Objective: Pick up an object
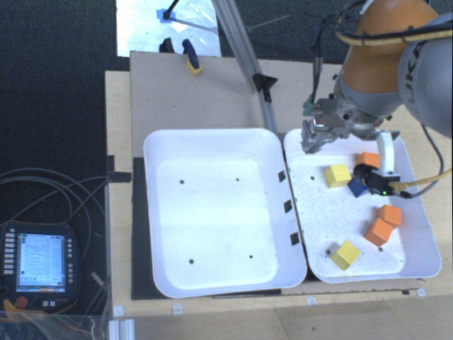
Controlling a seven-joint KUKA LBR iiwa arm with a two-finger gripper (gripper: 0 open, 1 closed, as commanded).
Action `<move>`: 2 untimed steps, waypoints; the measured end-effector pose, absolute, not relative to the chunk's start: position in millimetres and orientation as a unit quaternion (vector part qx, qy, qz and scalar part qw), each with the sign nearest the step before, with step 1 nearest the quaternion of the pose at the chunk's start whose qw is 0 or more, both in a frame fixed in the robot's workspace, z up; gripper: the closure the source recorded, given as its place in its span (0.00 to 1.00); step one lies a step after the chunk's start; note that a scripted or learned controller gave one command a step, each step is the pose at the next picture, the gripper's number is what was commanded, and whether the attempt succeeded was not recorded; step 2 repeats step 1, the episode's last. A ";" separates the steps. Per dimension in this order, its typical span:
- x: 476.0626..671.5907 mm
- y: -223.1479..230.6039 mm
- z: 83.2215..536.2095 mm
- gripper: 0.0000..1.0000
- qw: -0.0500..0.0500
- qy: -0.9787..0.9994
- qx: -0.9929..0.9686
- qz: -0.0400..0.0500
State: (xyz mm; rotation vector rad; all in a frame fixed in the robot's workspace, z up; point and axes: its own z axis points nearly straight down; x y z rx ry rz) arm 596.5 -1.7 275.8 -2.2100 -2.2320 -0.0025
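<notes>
The right bin [414, 261] holds several small blocks. A yellow block [337, 175] lies near its back, with an orange block [367, 160] and a dark blue block [357, 187] just to the right of it. Two orange blocks [383, 225] sit together toward the right wall, and another yellow block [346, 254] rests near the front. My gripper [313, 139] hangs over the back left corner of this bin, left of the first yellow block and apart from it. No block shows in its grasp.
The left bin [159, 154] is beside the right one, separated by a dark divider with clips. A grey pole [244, 48] slants across the back. A teach pendant [39, 264] lies at the far left. A cable and white part [386, 156] trail by the blocks.
</notes>
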 end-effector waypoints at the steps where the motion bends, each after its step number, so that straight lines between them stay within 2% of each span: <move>1: 592.6 51.1 256.0 1.00 0.001 -0.711 -0.703 0.000; 2: 592.6 51.1 256.0 1.00 0.001 -0.711 -0.703 0.000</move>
